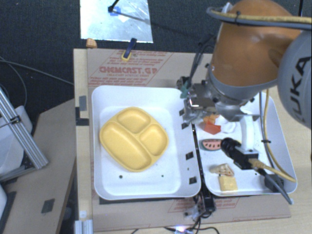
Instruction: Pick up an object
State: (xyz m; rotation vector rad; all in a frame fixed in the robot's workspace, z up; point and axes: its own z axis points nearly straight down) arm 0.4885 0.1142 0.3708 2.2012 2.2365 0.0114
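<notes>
My gripper (200, 110) hangs low over the far left part of the right bin (280, 130), mostly hidden under the grey and orange wrist. Right beside it, touching or nearly so, lies an orange-red block (211, 126). A watermelon slice (212, 144) lies just in front of that block. A small white piece (229, 127) sits to the block's right. Near the bin's front lie a tan pizza-like wedge (222, 168) and a pale yellow cheese block (227, 183).
The left bin (105, 99) holds a yellow divided plate (134, 138). A ridge (196, 145) separates the two bins. Behind the bins, on the cardboard base, lie a blue and yellow tool (129, 49) and a shiny sheet (116, 12).
</notes>
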